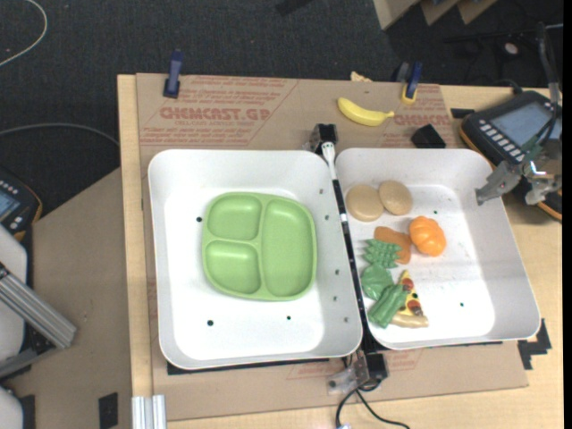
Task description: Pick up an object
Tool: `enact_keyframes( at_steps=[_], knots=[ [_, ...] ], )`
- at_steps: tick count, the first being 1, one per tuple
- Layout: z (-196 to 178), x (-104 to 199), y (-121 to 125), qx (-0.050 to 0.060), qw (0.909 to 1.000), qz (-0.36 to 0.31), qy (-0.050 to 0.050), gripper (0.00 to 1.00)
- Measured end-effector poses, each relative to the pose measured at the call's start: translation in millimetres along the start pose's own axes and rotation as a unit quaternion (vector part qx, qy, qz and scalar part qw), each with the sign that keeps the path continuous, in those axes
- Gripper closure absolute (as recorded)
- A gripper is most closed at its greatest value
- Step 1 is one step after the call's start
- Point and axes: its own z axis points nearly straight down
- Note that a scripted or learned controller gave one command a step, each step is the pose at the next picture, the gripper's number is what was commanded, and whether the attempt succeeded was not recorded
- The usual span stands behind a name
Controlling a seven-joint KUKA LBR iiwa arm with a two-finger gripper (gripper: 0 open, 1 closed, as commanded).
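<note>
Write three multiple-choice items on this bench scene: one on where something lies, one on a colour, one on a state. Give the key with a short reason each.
1. Where does the banana lie?
A. On the brown board behind the right bin, outside both bins
B. On the green plate
C. Among the toys in the right bin

2. What colour is the divided plate in the left bin?
A. Orange
B. Light green
C. Blue

3. How does the divided plate sit?
A. Tipped on its edge against the bin wall
B. Upside down
C. Flat and right way up, its compartments bare

Key:
1 A, the banana rests on the board past the bin's far rim.
2 B, the plate is pale green against the white bin.
3 C, all three hollows face up with nothing in them.
</note>
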Motion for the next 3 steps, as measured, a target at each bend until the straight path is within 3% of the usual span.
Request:
enact_keyframes(
  at_steps=[1, 2, 3],
  knots=[
    [177.9, -17.5, 8.9, 0.004, 1.0, -0.001, 0.006, 0.0],
    [159.8, -19.1, 10.5, 0.0, 1.0, -0.001, 0.001, 1.0],
    [67.7, 82.5, 5.6, -0.005, 1.0, -0.005, 0.001, 1.0]
  ],
)
